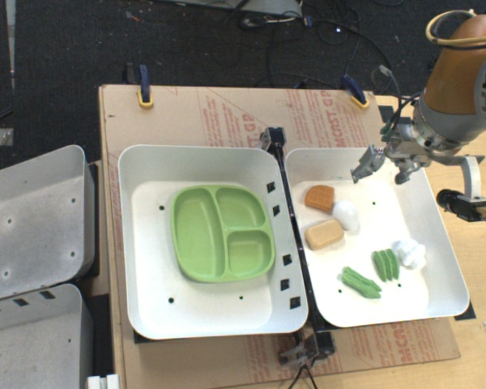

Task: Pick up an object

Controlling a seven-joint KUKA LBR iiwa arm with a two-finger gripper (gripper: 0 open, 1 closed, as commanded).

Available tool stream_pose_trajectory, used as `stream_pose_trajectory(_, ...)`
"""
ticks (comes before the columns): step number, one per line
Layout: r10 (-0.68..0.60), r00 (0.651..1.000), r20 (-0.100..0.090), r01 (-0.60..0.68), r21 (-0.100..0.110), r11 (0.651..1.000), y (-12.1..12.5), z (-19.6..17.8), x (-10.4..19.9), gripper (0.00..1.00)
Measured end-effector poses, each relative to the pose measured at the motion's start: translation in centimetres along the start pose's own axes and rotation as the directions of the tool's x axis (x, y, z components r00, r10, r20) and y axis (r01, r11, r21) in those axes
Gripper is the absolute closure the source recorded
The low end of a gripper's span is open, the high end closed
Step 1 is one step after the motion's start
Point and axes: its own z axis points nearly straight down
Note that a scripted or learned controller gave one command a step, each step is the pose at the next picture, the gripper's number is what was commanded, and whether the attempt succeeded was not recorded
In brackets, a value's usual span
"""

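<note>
Pincer (385, 167), fingers spread and holding nothing, hovers near the orange-brown bread piece (319, 198).

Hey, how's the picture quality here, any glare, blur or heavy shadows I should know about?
In the camera view the light is even and soft: the green tray and the food pieces in the right bin cast only faint shadows. The white bin walls look bright but not blown out. The gripper is slightly soft compared with the crisp tray, and the floor beyond the bench is dark.
</note>
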Motion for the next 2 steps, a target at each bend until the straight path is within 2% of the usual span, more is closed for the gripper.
stream_pose_trajectory(1,-0.003,1.0,0.002,0.003,-0.013,1.0,0.3,-0.8,0.0,0.0)
stream_pose_trajectory(2,-0.005,1.0,0.002,0.005,-0.01,1.0,1.0,5.3,0.3,0.0)
